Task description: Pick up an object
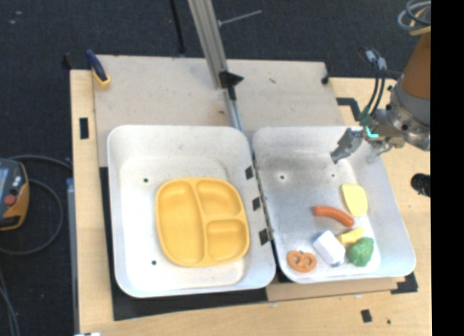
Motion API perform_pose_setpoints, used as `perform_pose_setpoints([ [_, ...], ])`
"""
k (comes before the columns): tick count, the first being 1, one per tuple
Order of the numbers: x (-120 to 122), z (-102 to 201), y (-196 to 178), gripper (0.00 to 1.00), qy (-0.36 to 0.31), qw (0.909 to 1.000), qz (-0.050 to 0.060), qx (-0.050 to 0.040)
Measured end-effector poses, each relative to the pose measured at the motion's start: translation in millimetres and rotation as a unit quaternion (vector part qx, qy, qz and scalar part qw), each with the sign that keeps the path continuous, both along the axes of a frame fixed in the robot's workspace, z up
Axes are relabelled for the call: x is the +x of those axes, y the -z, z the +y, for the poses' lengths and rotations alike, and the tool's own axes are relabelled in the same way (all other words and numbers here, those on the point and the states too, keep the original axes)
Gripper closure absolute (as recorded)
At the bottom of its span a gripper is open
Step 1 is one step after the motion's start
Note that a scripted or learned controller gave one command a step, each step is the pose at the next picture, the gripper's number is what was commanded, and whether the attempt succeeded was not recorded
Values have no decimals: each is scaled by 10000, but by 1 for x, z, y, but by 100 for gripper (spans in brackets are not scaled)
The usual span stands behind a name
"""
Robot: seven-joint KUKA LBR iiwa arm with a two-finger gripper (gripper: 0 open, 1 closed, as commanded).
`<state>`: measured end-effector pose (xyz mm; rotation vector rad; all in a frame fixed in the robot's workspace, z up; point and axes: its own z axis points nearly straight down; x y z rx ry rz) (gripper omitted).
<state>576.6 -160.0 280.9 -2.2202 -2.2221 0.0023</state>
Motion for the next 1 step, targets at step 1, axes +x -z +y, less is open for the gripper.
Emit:
perform_pose_setpoints([
  [1, 1, 0, -1, 0, -2, 10000, -13, -3],
])
